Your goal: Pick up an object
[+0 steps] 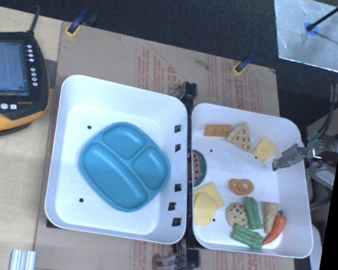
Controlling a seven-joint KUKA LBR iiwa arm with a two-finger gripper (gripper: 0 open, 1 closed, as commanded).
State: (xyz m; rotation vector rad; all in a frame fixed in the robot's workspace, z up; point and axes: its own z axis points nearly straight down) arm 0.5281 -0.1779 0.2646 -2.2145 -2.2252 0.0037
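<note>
Bean [247, 237]: front of right bin [310, 140], beside carrot [275, 229]; toy food loose for picking.
Gripper [283, 159]: right rim, holds nothing.
Fingers: state cannot be told.
Left bin [73, 91]: blue tray [126, 165].

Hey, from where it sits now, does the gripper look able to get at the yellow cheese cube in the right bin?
Probably yes. The gripper hovers at the right bin's right side, close beside the yellow cheese cube. Nothing lies between them, and the cube sits apart from the waffle wedge.
</note>
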